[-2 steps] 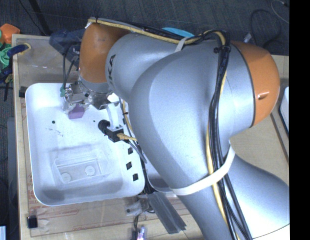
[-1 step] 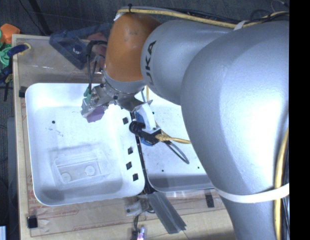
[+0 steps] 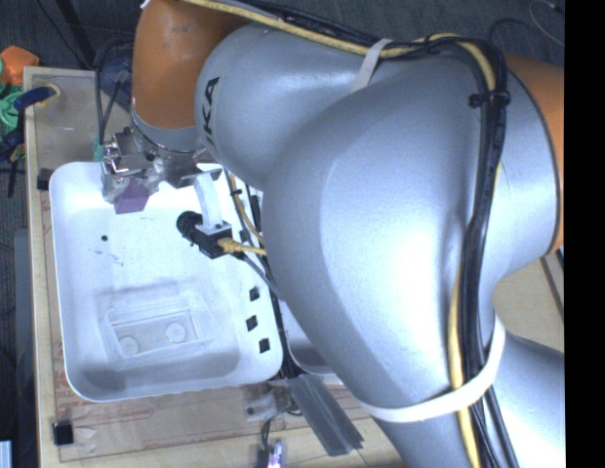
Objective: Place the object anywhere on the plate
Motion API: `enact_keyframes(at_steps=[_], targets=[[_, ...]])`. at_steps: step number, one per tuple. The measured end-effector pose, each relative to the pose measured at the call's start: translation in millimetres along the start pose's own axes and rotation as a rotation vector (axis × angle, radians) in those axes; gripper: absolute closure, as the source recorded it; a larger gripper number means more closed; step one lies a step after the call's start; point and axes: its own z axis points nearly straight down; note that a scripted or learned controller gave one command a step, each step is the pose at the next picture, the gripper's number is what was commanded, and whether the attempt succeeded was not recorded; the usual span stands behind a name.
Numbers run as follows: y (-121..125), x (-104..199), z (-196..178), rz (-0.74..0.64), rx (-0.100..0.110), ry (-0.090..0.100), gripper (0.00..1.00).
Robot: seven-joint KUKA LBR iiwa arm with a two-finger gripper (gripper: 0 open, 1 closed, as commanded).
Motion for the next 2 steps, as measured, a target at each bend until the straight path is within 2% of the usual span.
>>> enact_keyframes(at_steps=[1,2], targets=[[-34,-39,-23,0.162,0.003,0.000,1.00],[-15,31,-13,0.131,0.000,0.000,1.00]])
